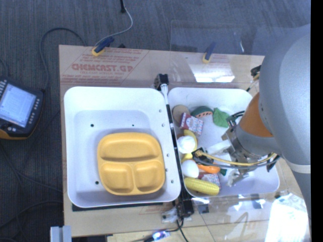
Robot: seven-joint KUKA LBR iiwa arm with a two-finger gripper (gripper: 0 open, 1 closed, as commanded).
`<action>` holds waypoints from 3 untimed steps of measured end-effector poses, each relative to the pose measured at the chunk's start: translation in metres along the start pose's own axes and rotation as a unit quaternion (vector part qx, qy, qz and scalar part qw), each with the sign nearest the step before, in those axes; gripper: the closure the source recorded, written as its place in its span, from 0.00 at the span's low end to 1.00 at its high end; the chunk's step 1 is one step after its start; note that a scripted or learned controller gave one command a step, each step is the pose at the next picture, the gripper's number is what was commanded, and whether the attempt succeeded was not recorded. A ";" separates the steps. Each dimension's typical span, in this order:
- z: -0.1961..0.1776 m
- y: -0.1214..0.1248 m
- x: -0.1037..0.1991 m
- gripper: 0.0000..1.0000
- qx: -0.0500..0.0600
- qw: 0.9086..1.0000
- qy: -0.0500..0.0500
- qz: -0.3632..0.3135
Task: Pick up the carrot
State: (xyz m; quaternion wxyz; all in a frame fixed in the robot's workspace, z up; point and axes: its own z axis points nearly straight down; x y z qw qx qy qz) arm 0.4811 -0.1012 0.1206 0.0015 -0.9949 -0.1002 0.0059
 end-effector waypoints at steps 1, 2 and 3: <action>0.000 0.000 0.000 0.00 0.000 1.000 0.000 0.000; 0.000 0.000 0.000 0.00 0.000 1.000 0.000 0.000; 0.000 0.000 0.000 0.00 0.000 1.000 0.000 0.000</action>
